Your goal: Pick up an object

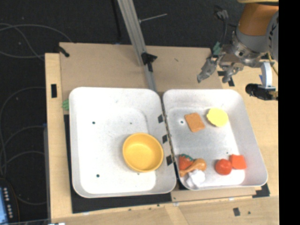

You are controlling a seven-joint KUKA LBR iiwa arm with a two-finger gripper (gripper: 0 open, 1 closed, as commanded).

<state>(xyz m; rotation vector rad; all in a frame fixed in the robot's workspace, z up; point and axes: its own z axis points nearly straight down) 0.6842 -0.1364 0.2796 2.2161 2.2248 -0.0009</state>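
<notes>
- The worktop (103, 64) is a tan board carrying two shallow white bins side by side.
- The left bin (93, 111) holds a yellow bowl (142, 152), upright, near the bin's lower right corner.
- A grey metal pole (133, 32) slants up from behind the seam between the two bins toward the top edge of the view.
- The right bin (243, 125) holds six items.
- A small orange toy figure (189, 163) lies in the lower left corner of the right bin, touching a white crumpled object (196, 177) just below it.
- A tan rectangular block (194, 122) lies in the upper half of the right bin, just left of a yellow round disc (217, 117); the two are near each other but apart.
- A red round object (223, 166) sits near the lower right corner, touching an orange-red block (238, 161) on its right.
- The end effector (216, 72) hangs above the bare worktop, beyond the upper edge of the right bin and well apart from every item.
- The end effector fingers are spread apart, with nothing between them.
- The arm (255, 18), grey with an orange band, enters from the upper right.
</notes>
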